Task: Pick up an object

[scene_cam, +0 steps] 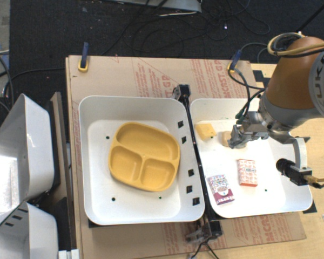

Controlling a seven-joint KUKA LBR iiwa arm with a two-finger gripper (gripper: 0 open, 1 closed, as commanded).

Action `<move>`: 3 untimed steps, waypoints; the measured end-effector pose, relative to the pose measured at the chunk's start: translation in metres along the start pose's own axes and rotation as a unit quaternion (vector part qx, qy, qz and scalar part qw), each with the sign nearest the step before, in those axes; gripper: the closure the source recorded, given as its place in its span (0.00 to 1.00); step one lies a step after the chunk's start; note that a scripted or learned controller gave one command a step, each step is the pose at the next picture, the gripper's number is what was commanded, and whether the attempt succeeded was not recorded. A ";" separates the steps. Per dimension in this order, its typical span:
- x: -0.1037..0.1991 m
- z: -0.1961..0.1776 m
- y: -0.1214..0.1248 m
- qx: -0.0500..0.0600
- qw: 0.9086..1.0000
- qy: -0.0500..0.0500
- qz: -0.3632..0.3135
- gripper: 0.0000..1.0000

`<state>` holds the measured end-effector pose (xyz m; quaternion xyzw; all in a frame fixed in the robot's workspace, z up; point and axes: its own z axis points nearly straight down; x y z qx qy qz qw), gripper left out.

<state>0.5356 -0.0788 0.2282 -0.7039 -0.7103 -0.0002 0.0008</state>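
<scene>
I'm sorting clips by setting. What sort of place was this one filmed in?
Most likely a robotics lab test bench: two white bins sit on a cardboard-covered bench, loose cables trail over the dark floor behind, and a grey-and-orange arm lowers its end effector over the right bin.

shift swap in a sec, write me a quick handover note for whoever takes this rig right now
Gripper: low in the right bin, just right of the yellow block; nothing seen held.
Right bin also has the red-and-white box mid-bin and the pink pack near the front left.
Left bin: the yellow tray.
Done: no pick evident.
Left: grasp one object and lift it; the block is nearest.
</scene>
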 end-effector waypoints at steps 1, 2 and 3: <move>0.050 -0.010 -0.001 -0.001 1.000 0.000 0.000 1.00; 0.098 0.001 -0.003 0.000 1.000 0.000 0.000 1.00; 0.154 0.001 0.008 0.000 1.000 0.000 0.000 1.00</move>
